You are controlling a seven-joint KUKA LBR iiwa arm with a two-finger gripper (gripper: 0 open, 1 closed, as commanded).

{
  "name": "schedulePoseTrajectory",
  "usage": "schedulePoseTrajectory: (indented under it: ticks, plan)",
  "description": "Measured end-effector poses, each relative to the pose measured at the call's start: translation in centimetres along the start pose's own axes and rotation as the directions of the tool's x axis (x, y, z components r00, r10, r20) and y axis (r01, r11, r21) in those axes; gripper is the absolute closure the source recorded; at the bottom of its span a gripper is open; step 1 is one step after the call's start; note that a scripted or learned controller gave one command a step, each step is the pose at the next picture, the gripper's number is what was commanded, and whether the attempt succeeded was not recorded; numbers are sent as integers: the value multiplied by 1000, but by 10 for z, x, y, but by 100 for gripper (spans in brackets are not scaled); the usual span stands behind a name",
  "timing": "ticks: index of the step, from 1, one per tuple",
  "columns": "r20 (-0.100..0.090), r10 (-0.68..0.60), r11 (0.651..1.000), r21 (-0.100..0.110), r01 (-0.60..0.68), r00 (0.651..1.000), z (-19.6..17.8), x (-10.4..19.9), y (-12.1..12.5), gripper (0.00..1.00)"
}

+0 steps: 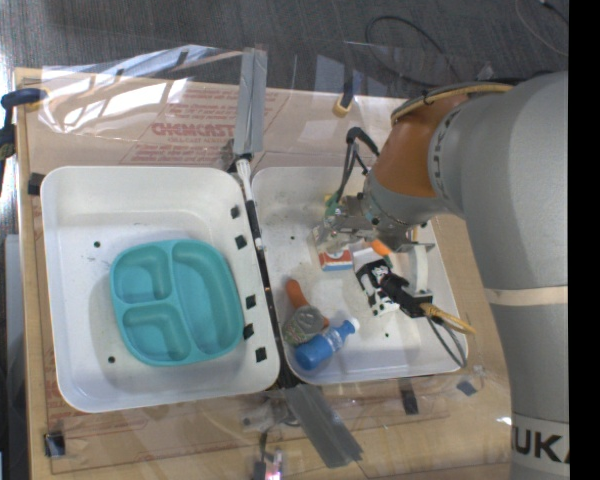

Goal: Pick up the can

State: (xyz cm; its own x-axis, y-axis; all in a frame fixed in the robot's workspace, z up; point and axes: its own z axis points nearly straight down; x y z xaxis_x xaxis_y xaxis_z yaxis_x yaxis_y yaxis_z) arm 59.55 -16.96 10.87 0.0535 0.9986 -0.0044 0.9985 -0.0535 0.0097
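From the camera above, the tabletop (100,133) carries two shallow white bins side by side. A clear plastic sheet lies on it behind the bins, printed in red letters that seem to read "CHEMCAST" (185,126); the smaller lines under it are too faint to read.

The left bin (70,208) holds a teal divided tray (175,301) with three compartments.

In the right bin (430,353), the can (304,324) lies near the front left corner, its grey round end facing up. A blue bottle (325,345) with a white cap touches it on the front-right side, and a small orange object (296,292) lies just behind it. Farther back sits a small white and red box (337,259); its print cannot be read.

The grey arm (510,178) with its orange band reaches in from the right, and white letters "UK" (542,446) show on its base at the lower right. The claw (342,230) hangs over the back middle of the right bin, above the box and apart from the can. Whether it is spread or pressed together cannot be told.
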Motion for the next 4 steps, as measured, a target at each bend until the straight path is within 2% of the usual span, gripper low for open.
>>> schedulePoseTrajectory:
  ticks: [1,2,3,4]
  plan:
    - [0,0,1000,0,0,1000,0,0,0,0]
    - [1,-4,1000,1,4,1000,-10,0,0,100]
    - [-5,29,1000,9,-29,1000,15,14,16,100]
    - [-6,-324,946,8,324,946,-125,31,-22,100]
